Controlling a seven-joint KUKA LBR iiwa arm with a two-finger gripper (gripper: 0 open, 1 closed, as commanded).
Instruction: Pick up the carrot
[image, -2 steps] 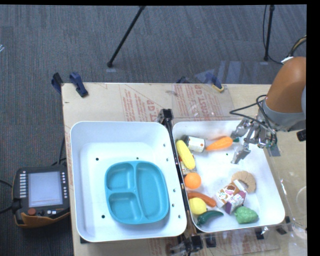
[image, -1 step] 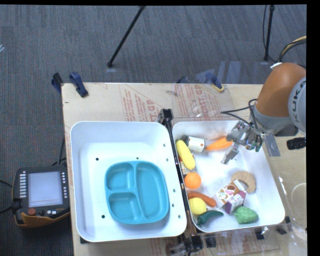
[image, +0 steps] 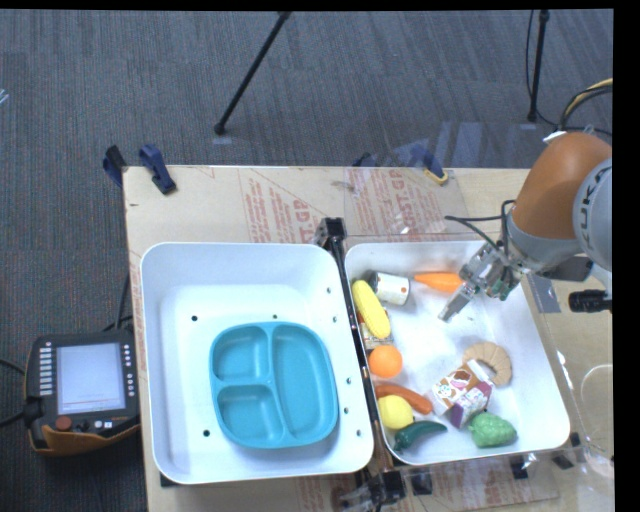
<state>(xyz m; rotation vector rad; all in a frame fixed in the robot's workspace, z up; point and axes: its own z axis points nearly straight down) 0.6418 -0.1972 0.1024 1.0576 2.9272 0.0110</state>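
Right bin (image: 530, 340) has the carrot (image: 438, 282) plus assorted toy food; left bin (image: 165, 300) holds a blue tray (image: 272, 385). Gripper (image: 470, 295) spread open, ungrasping, beside the carrot.

The bench (image: 250, 205) is topped with a tan board printed with red lettering. Two white bins sit on it side by side, touching along their inner rims: the left bin (image: 165, 350) and the right bin (image: 535, 345). Blue clamps (image: 155, 168) grip its far edge at the left corner.
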